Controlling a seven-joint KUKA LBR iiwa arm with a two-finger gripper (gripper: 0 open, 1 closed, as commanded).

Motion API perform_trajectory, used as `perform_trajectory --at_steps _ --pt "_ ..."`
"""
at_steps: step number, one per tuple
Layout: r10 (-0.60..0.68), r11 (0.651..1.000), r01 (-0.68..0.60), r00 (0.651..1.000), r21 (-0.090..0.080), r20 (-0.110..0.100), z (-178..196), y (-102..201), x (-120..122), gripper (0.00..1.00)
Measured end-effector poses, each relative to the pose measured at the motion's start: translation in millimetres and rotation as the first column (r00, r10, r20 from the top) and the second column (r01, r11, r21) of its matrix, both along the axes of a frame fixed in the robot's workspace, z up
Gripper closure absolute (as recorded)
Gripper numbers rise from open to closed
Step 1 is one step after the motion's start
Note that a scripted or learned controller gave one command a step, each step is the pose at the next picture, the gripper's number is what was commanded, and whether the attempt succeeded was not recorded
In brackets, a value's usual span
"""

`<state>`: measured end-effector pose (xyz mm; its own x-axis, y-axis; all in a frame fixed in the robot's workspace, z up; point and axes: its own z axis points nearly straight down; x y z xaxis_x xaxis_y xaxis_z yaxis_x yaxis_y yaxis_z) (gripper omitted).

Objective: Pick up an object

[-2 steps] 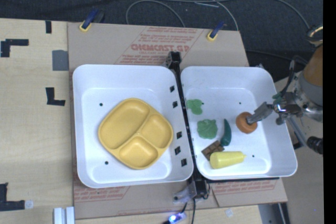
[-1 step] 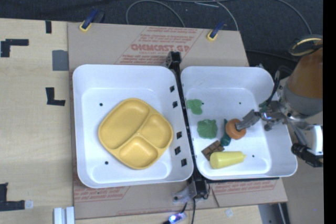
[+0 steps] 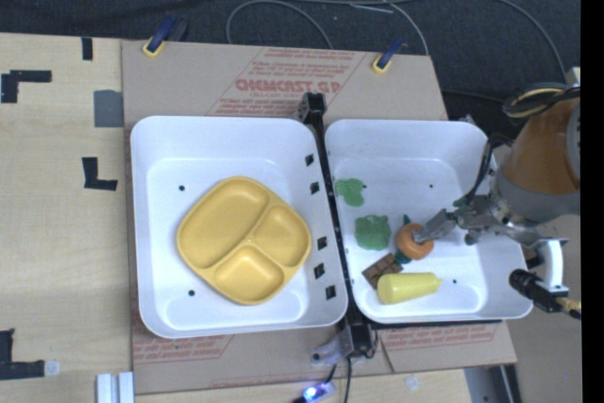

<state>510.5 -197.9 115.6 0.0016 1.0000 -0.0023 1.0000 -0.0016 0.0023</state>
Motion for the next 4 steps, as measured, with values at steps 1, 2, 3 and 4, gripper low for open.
perform_trajectory --at_steps 1,2,3,4 --pt "0.002 1.0 -0.002 1.0 0.001 0.001 11.7 0.9 0.8 1.0" --pt "0.002 1.0 -0.002 1.0 0.001 0.001 56.4 -4.7 5.8 1.0" --pt "0.003 1.0 -0.003 1.0 0.0 0.004 119.9 -5.9 5.5 1.0" --pt "0.003 1.0 -0.003 1.0 0.001 0.0 151.9 -5.7 6.5 1.0"
